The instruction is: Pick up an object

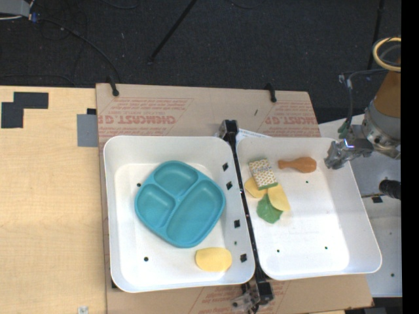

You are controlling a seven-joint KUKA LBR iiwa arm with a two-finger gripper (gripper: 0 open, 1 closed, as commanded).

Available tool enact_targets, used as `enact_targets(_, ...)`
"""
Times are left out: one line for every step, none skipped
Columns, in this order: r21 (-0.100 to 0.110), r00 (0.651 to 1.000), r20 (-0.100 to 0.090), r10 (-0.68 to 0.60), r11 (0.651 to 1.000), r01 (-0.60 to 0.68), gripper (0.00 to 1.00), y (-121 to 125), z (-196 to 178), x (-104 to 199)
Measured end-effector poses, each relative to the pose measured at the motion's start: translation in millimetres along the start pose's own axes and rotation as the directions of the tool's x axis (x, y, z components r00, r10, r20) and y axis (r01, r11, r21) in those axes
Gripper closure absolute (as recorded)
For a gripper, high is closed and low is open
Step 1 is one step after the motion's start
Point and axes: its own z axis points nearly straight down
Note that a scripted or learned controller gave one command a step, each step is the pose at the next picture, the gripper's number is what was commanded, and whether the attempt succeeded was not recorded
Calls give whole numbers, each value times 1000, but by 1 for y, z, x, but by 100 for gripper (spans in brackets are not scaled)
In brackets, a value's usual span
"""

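The right bin (340, 241) holds a cluster of small things near its upper left: a patterned white block (262, 171), a yellow piece (254, 188), another yellow piece (279, 199) and a green piece (268, 211). A brown drumstick-shaped toy (298, 165) lies just right of them. In the left bin (124, 241) rest a teal divided plate (180, 203) and a yellow lemon-like piece (213, 259). My gripper (337, 154) hangs at the right bin's upper right edge, apart from every object.
A black divider (239, 208) runs between the two bins. Cardboard (196, 113) lies behind the bins. The arm's wrist (386, 120) stands over the far right side, outside the right bin.
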Motion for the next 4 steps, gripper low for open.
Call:
enact_targets(-1, 1000, 0, -1, 1000, 1, 100, 1, -53, -1)
enact_targets(5, 1000, -3, -3, 1000, 3, 100, 8, -41, 46)
enact_targets(7, 1000, -2, -1, 1000, 1, 100, 7, -36, 108)
enact_targets(6, 1000, -3, -3, 1000, 3, 100, 16, -31, 166)
